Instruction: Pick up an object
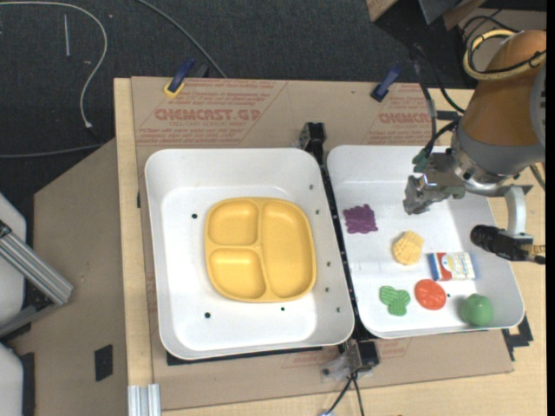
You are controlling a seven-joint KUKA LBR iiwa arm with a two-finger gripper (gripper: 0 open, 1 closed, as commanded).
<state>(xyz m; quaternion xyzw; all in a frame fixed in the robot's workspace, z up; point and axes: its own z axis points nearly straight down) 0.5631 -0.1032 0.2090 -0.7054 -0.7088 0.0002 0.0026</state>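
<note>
Bins sit side by side on a cardboard-covered bench (pixel 260 115), the left bin (pixel 165 232) holding a yellow divided plate (pixel 260 250) with three compartments, lying flat near the bin's middle. The right bin (pixel 364 172) carries the loose objects. A purple bunch of grapes (pixel 360 219) lies toward its left side, near the divide between the bins. Below and to the right of it rests a pale yellow lumpy piece (pixel 408 248) that looks like corn. Further toward the near edge come a green leafy piece (pixel 395 299), a red round piece (pixel 430 295) just beside it, and a green ball (pixel 476 309) at the bin's near right corner. A small white, blue and red carton (pixel 453 267) lies flat just above the red piece and the ball. The arm (pixel 507 94) reaches in from the right, grey with an orange band above the wrist, and the gripper (pixel 420 199) hangs over the upper middle of the right bin, above and slightly right of the corn-like piece and to the right of the grapes. Its dark tip points down toward the bin floor; whether the hand is spread or pressed together cannot be told from this angle, and nothing is seen pinched in it. All the objects lie apart from it on the bin floor. Two blue clamps (pixel 179 77) hold the cardboard at its far edge.
</note>
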